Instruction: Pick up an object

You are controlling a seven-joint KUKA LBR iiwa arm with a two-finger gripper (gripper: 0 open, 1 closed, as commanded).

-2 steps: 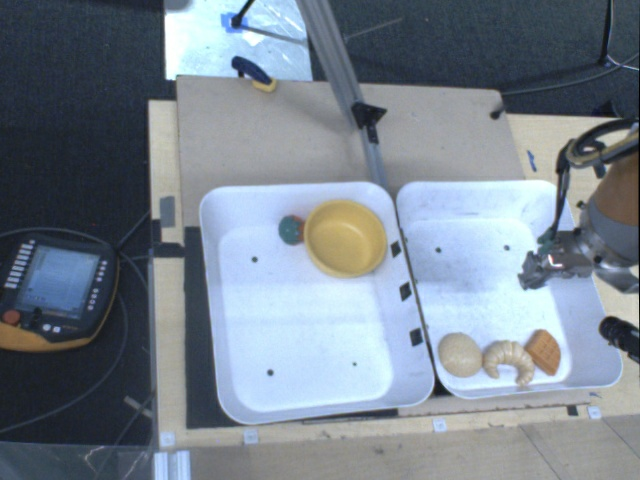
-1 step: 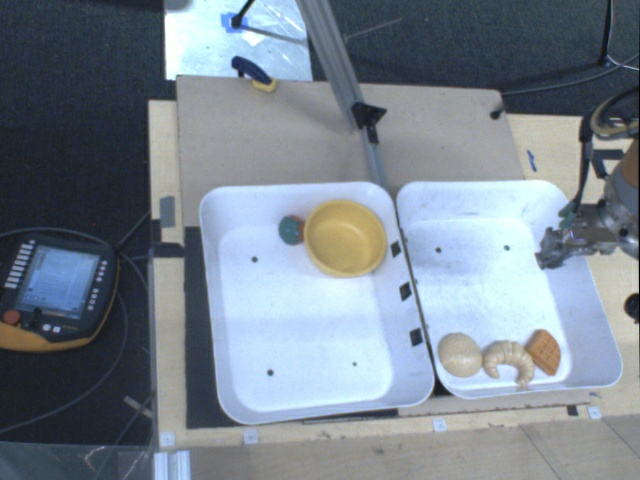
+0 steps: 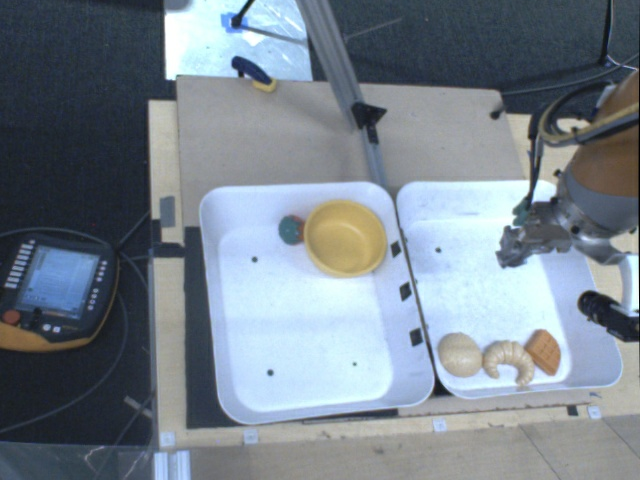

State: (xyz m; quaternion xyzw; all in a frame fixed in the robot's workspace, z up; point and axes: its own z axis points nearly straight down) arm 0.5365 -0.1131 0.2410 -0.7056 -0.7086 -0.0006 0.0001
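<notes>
Overhead, two white bins sit side by side on the bench; the arm [image 3: 600,168] reaches in from the right and its gripper [image 3: 512,248] hangs over the upper right part of the right bin [image 3: 470,298], above bare white floor; whether it is spread or pressed together cannot be told, and nothing shows in its grasp; along the near edge of that bin lie three things in a row: a pale round bun [image 3: 460,354], a curved croissant [image 3: 508,359] beside it, and a small orange waffle [image 3: 544,351] at the right end; in the left bin [image 3: 300,368] a yellow bowl [image 3: 345,238] stands near the far edge, with a small dark green ball [image 3: 291,230] touching its left side; a yellow control pad [image 3: 55,288] lies on the floor to the left of the bench
</notes>
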